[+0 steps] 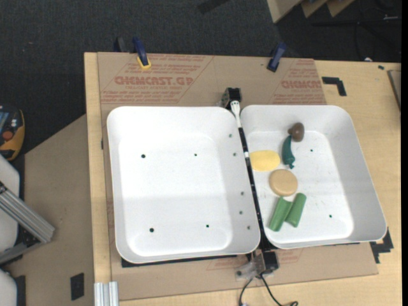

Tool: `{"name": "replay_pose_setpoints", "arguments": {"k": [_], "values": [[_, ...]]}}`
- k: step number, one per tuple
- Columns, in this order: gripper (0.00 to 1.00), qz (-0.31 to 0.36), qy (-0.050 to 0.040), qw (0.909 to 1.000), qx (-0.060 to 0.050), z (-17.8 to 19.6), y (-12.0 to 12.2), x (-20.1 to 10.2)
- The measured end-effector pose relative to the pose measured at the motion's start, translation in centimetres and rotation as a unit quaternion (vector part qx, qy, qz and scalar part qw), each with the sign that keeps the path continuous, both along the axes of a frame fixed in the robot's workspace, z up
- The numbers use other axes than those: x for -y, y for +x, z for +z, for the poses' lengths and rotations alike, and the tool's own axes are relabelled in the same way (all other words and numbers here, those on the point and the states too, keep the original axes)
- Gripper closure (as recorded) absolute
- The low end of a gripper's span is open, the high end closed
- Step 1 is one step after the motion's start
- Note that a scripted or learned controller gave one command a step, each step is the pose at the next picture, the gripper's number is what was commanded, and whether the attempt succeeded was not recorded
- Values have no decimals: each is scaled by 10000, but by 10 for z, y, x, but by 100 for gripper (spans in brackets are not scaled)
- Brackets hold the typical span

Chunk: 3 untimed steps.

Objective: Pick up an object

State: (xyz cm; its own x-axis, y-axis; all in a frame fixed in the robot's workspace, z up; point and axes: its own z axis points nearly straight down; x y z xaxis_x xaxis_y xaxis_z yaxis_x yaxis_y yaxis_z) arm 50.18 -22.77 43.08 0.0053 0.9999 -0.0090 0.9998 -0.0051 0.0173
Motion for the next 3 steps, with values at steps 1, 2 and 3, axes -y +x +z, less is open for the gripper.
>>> {"name": "replay_pose_setpoints", "arguments": {"k": [1, 2, 3], "values": [[100, 29, 22, 10000, -55, 1, 3, -3], [100, 54, 36, 10000, -52, 33, -5, -61], [100, 43, 36, 10000, -51, 83, -21, -108]]}}
